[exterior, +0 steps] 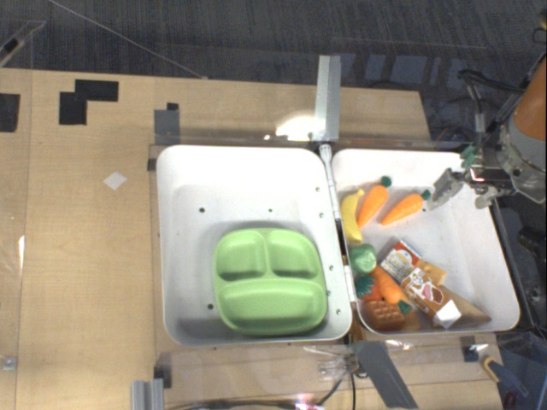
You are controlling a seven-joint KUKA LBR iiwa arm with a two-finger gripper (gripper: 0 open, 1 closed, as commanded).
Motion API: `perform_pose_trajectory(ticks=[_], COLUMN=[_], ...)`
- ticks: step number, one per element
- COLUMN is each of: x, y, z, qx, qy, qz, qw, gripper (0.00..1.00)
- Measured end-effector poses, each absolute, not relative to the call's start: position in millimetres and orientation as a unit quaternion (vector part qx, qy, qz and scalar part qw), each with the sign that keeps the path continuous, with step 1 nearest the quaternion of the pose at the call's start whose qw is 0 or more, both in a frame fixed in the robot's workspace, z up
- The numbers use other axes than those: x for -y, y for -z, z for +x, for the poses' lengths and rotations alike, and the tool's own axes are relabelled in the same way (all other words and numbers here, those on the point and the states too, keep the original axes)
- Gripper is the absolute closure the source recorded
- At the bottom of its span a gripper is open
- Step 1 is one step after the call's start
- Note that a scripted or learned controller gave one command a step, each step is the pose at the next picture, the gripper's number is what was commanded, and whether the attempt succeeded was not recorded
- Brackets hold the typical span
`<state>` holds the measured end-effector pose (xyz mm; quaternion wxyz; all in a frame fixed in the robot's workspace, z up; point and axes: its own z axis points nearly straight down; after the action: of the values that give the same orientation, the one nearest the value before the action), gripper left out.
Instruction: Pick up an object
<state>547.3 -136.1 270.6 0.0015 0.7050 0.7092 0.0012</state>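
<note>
So the two white bins are sitting side by side on the wooden bench, with a thin metal divider (327, 156) running between them. The left bin (184, 178) is holding a green sectioned plate (270, 281), lying flat toward the near side, two small compartments at the back and one long one at the front.

The right bin (496, 254) is carrying everything else. Against its left wall a yellow banana (350, 215) is lying with its long axis running roughly front to back. Just beside it two toy carrots are resting: the first carrot (372, 204) is tilting up and to the right, green tip pointing toward the far wall, and the second carrot (402, 209) is lying flatter, its long axis slanting from lower left to upper right, its thick end pointing toward the gripper. Further down, a green vegetable (362, 258) is sitting by the left wall, with a third carrot (386, 286) slanting below it and a brown waffle piece (383, 316) in the near corner. A printed snack packet (425, 284) is lying diagonally beside them.

The gripper (446, 186) is hanging over the far right part of that bin, near the second carrot's upper end; I can't tell how its fingers are set, and nothing is showing between them.
</note>
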Motion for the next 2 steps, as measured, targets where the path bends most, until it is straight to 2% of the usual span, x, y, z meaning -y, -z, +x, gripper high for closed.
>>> perform_pose_trajectory(ticks=[1,2], x=[153.4,180.2], y=[-165.2,-89.3], z=[603.0,631.8], qx=[-0.630,-0.629], qy=[-0.0012,-0.0030], qz=[0.777,0.777], qw=[0.001,0.005], gripper=[0.00,0.00])
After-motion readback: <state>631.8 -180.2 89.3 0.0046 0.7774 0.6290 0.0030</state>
